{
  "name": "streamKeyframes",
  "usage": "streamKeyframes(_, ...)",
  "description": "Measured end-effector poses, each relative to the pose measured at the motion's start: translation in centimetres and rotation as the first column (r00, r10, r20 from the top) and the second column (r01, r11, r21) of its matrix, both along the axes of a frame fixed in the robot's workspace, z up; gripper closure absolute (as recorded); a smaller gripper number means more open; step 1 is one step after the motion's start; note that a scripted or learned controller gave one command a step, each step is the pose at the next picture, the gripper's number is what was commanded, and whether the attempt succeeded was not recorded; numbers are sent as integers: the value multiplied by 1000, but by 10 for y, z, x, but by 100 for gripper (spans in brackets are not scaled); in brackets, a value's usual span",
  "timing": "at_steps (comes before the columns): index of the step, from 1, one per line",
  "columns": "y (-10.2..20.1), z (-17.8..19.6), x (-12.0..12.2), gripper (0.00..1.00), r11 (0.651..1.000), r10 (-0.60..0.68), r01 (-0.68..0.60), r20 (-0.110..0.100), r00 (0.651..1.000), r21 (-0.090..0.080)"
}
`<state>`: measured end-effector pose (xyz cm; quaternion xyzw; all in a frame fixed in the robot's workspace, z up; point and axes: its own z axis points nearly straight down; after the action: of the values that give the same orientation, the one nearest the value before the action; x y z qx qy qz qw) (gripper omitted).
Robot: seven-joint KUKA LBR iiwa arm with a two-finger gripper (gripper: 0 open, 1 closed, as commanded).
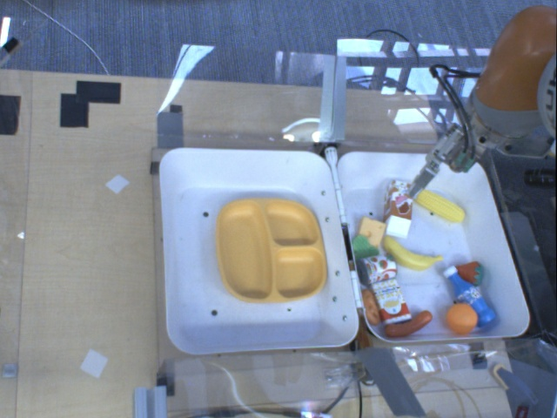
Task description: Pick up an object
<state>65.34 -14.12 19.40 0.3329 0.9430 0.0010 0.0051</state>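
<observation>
Hovering by the right bin (pixel 513 259) far rim, the hand (pixel 424 178), grip unreadable, nears the corn (pixel 439 206)

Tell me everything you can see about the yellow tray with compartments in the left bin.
The yellow plastic tray with compartments looks glossy, with rounded corners. It lies flat, right way up, near the middle of the left white bin. It has one long compartment on its left side and two smaller ones on its right. Nothing lies in it or touches it besides the bin floor.

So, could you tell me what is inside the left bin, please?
The left bin holds a yellow divided tray, lying flat with three compartments, nothing in them. Whatever sits beneath the tray is covered, so I cannot tell.
</observation>
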Motion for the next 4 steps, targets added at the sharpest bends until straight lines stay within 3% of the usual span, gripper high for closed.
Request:
streamKeyframes(1, -11, -58, -32, 0, 928, -373, 373, -7, 928, 2)
streamKeyframes(2, -10, -43, -29, 100, 931, -366, 366, 6, 931, 4)
streamKeyframes(3, -10, -43, -29, 0, 931, -365, 365, 5, 931, 4)
streamKeyframes(4, 4, -89, -3, 0, 846, -534, 534, -1, 846, 6)
